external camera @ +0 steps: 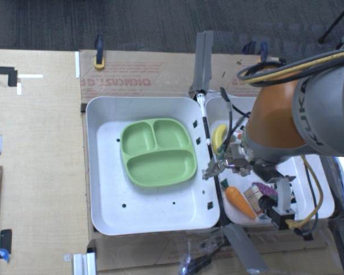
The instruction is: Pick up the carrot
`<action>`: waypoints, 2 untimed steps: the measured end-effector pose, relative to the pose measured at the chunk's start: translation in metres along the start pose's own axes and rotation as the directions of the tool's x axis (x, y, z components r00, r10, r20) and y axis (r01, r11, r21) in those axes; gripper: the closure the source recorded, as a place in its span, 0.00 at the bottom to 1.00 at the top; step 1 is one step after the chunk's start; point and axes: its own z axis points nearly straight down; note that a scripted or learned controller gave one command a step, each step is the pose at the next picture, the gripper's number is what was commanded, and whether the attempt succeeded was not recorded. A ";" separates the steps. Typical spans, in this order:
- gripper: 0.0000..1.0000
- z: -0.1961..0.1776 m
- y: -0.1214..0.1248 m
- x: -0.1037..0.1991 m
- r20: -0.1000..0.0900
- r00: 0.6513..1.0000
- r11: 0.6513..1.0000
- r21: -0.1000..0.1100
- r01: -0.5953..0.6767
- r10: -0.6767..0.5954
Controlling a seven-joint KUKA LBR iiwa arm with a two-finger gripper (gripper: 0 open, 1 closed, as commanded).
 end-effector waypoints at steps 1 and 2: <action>0.00 0.000 -0.003 -0.094 0.000 0.992 0.992 -0.001 0.123 -0.123; 0.00 0.094 0.016 -0.126 0.020 0.871 0.871 -0.016 0.491 -0.491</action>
